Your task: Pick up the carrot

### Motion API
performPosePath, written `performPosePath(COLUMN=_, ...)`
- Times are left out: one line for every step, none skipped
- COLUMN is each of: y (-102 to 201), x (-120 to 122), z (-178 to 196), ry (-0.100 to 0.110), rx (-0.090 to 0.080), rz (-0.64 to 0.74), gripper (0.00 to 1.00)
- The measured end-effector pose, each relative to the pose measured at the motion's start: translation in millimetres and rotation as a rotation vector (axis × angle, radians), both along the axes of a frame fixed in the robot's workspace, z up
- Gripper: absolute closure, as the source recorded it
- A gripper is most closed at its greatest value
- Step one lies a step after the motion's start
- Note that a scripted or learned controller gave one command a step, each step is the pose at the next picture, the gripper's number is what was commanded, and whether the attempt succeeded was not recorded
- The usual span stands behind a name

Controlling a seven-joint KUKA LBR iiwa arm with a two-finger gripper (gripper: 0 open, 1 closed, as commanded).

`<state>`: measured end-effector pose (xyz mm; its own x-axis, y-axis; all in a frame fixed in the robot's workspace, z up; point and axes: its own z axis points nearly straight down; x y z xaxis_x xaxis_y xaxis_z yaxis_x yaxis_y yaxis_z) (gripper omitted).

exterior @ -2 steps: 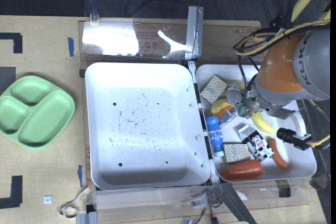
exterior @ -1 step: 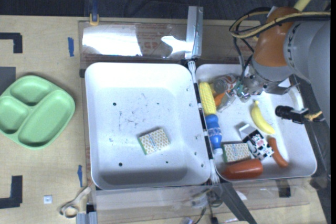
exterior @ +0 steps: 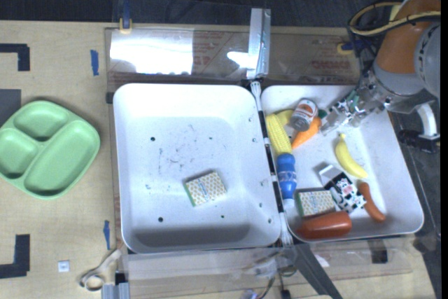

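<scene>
The carrot is a short orange wedge lying in the right bin, towards its back left. A small can rests over the carrot's upper end and a yellow corn cob lies just to its left. My gripper hangs over the back of the same bin, a little to the right of the carrot and above it. Nothing is visibly held in it.
The right bin also holds a banana, a blue bottle, a sponge, a red sausage, a black-and-white toy and an orange-red piece. The left bin holds one sponge. A green divided plate sits at the far left.
</scene>
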<state>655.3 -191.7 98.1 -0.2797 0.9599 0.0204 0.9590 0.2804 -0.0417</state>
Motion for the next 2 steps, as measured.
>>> performPosePath(y=105.0, x=-5.4, z=87.8, ry=-0.048, rx=-0.007, rz=0.033, gripper=0.0)
performPosePath(y=84.4, x=-24.6, z=5.2, ry=-0.051, rx=-0.005, rz=0.157, gripper=0.0)
